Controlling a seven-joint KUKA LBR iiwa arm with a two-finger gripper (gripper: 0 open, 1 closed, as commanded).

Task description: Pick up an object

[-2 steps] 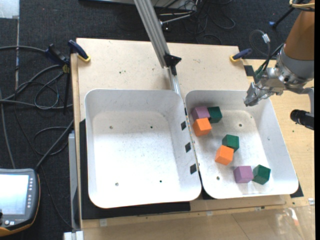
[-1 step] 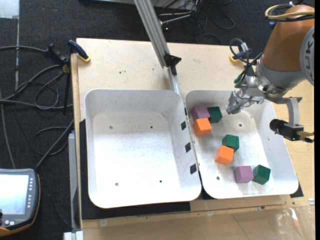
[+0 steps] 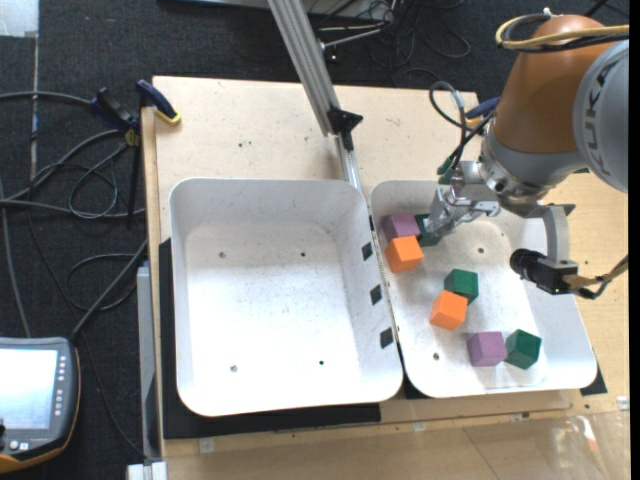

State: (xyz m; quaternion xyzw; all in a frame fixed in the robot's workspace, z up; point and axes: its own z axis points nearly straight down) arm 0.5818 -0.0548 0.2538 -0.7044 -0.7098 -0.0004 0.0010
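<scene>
Bench (image 3: 250, 128) of pale wood carries two shallow white bins side by side, seen from above at a slant.

Left bin (image 3: 270, 288): white floor speckled with dark marks.

Right bin (image 3: 560, 353): six small blocks. A purple cube (image 3: 400, 226) sits near the bin's far left corner, with an orange cube (image 3: 405, 253) touching its near side. Toward the middle, a green cube (image 3: 461, 284) lies just above a second orange cube (image 3: 449, 310), the two touching or nearly so. Near the front edge, a second purple cube (image 3: 486, 348) sits just beside a second green cube (image 3: 523, 348).

Arm (image 3: 560, 98): grey with an orange band, entering from the right and reaching over the far part of the right bin.

Gripper (image 3: 432, 230): low over the right bin, its tip just right of the first purple cube and above the first orange cube. Contact with either block cannot be confirmed. Finger spacing cannot be made out from this angle, and no block is seen between the fingers.

Other items: a metal rail (image 3: 300, 48) runs diagonally down to the junction of the bins; a blue and yellow clamp (image 3: 158, 102) sits at the bench's far left corner; a handheld control pendant (image 3: 30, 398) lies on the dark floor at lower left, among black cables (image 3: 70, 178).
</scene>
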